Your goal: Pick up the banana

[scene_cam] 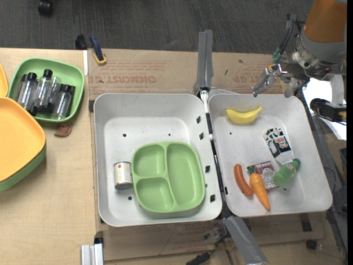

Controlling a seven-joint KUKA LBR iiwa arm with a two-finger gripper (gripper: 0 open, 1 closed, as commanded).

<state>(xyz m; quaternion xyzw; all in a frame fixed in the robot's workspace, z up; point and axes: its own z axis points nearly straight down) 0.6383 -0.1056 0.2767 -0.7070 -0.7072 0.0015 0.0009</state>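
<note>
The pincer (274,83) hangs above the far rim of the right bin (314,148), its two fingers spread wide with nothing between them and touching nothing. The banana (244,115) lies just to its near left, on the bin floor in the far part, apart from the walls with bare white around it. Nearer in the same bin lie a small printed packet (277,141), a green bottle (286,174), a carrot (260,190) and a red sausage (242,180). The left bin (110,120) holds a green divided tray (166,176) and a small can (122,175). On the surface (55,214) far left sit orange plates (19,145) and a green dish of vials (46,90).
</note>
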